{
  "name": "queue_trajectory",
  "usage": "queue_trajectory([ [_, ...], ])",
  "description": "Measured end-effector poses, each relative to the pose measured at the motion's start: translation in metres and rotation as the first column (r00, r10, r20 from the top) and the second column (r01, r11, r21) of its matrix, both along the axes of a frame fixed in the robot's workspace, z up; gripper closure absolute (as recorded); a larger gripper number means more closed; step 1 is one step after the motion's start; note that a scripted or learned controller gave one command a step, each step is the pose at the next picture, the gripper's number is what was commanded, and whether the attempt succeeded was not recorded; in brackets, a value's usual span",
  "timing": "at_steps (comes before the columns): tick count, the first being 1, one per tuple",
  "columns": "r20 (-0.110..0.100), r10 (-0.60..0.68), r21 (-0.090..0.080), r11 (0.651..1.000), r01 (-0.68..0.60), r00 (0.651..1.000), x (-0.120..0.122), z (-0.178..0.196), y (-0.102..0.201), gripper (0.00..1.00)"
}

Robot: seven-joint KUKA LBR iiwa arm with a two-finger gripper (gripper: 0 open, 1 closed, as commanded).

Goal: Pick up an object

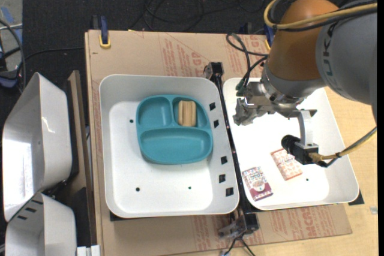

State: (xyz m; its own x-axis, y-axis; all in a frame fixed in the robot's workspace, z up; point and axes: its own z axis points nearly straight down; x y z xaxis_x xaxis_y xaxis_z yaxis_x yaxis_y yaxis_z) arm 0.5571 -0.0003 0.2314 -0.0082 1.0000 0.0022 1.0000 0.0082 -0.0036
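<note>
Lying flat in right bin [336, 186]: two small packets, neither between the fingers. Red-and-white packet [287, 164] just below pincer [246, 112] and off to its right, partly under a black fitting [298, 148] on the arm's wrist. Purple-and-white packet [257, 181] further below pincer, just left of the first, near bin's front left corner. Both apart from pincer.

Hanging over upper left part of right bin, close to the divider between bins: pincer, at end of grey arm [354, 51] with orange band [303, 24]. Cannot tell whether fingers are apart or together; seen from above, too cluttered by wrist hardware.

Sitting left of pincer in left bin [120, 177]: teal divided tray [171, 138], with tan block [187, 113] in its upper right compartment. Well apart from pincer.

Resting on brown cardboard-covered worktop [156, 48]: both bins, touching side by side. Cables [240, 48] trailing across worktop above pincer.
</note>
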Motion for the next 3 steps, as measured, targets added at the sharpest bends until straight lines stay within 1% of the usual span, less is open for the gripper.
queue_trajectory([
  [1, 0.001, 0.000, 0.000, 1.000, 0.000, 1.000, -0.025, 0.004, 0.052, 1.00],
  [2, 0.000, 0.000, -0.001, 1.000, 0.000, 1.000, -0.043, -0.001, 0.096, 1.00],
  [3, 0.002, -0.007, -0.002, 1.000, 0.007, 1.000, -0.042, -0.001, 0.092, 0.00],
])
